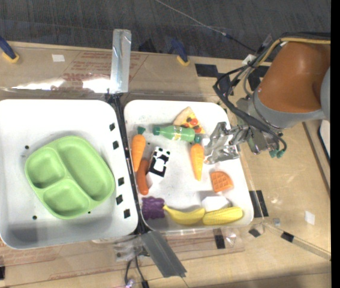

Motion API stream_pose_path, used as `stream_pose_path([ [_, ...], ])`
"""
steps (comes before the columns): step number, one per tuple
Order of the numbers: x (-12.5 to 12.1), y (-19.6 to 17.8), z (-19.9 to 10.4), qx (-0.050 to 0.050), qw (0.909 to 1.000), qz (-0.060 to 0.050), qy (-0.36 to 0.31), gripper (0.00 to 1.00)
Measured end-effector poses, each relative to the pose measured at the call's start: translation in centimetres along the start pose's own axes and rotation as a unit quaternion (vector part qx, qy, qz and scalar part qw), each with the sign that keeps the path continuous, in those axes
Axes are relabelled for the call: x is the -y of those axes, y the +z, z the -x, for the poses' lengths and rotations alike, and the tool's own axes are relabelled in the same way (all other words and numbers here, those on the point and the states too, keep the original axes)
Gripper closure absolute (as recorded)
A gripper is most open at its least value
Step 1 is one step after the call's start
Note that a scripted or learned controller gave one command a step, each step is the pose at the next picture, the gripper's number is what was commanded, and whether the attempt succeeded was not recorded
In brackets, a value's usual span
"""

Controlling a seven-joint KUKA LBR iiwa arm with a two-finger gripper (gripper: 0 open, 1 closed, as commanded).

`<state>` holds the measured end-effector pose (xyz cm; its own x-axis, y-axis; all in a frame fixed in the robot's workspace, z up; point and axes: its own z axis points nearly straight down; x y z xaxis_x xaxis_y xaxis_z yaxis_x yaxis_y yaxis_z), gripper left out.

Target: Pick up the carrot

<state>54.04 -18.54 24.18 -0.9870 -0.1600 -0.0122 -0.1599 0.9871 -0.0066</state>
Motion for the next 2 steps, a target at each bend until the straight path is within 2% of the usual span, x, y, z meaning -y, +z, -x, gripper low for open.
stream_pose_path([
  [1, -1.9, -5.0, -3.4, -0.003, 0.9802, 0.002, -0.198, 1.00],
  [2, -1.9, -6.1, -3.2, -0.002, 0.9799, 0.002, -0.200, 1.00],
])
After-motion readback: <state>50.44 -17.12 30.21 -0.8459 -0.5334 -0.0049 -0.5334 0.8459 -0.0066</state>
